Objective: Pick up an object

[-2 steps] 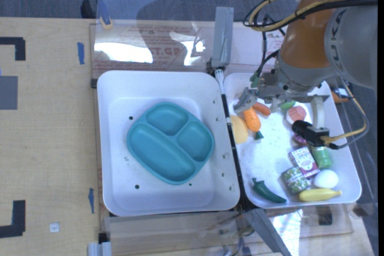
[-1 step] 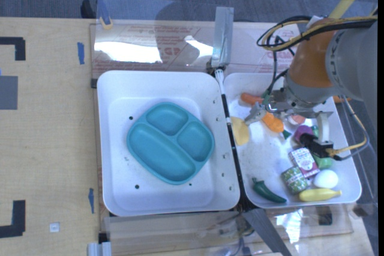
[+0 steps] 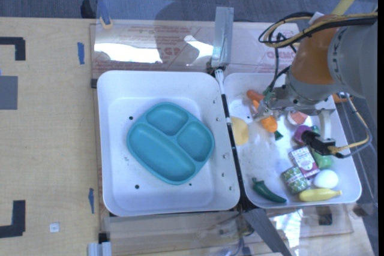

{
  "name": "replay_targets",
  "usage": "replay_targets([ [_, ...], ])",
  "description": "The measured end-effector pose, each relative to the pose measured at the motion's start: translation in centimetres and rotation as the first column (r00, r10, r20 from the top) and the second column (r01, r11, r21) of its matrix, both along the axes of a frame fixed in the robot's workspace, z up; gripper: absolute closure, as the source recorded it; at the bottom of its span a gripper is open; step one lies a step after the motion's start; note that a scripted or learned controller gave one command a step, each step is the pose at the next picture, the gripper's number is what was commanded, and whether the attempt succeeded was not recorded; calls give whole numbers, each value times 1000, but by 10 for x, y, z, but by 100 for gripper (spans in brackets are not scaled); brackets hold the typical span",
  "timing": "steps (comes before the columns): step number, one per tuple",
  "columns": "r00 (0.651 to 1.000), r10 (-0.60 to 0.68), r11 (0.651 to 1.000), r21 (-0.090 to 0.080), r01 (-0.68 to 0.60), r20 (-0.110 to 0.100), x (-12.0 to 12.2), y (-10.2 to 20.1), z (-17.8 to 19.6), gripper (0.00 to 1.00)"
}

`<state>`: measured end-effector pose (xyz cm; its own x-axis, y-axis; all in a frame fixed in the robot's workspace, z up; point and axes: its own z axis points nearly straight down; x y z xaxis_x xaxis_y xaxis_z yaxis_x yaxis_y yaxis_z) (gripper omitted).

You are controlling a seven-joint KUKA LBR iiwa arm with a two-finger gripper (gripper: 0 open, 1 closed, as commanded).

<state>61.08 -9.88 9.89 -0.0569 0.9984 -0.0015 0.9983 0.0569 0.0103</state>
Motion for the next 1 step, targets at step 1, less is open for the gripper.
replay_targets([
  [1,996,94,996,3,-94,0,23,91,91,100],
])
